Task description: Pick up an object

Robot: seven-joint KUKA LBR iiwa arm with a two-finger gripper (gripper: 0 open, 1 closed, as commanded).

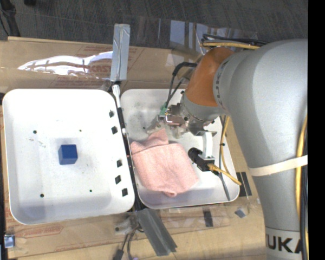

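Camera view — blue cube, left bin

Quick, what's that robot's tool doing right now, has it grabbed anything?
Tool: over the right bin, at the pink cloth's top edge; whether it has grabbed anything cannot be told.

White letters "UKA" on grey arm base

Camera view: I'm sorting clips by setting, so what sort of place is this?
Probably a robotics lab bench set up for grasping trials. Two white bins sit taped on cardboard, a grey arm reaches over the right one, and the contents are test items: a blue cube and a pink cloth.
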